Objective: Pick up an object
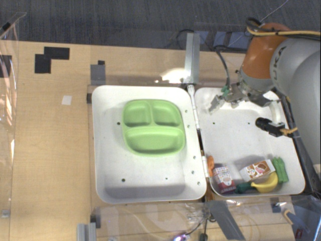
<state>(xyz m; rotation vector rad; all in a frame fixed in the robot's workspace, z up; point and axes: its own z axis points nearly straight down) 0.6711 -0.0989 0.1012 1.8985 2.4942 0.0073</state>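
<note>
End effector (219,103) hangs over far-left corner of right bin (251,129), fingers' state can't be told. Nearest, along that bin's front edge: banana (266,183), small carton (257,170), snack pack (223,177), green item (279,168). Left bin (108,134) holds green divided tray (152,126).

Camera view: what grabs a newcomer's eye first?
The green divided plate, lying flat in the middle of the left bin. Next, the arm's orange band at upper right, with the gripper over the right bin's far end. Then the clutter along that bin's near edge: a banana among small packets.
</note>
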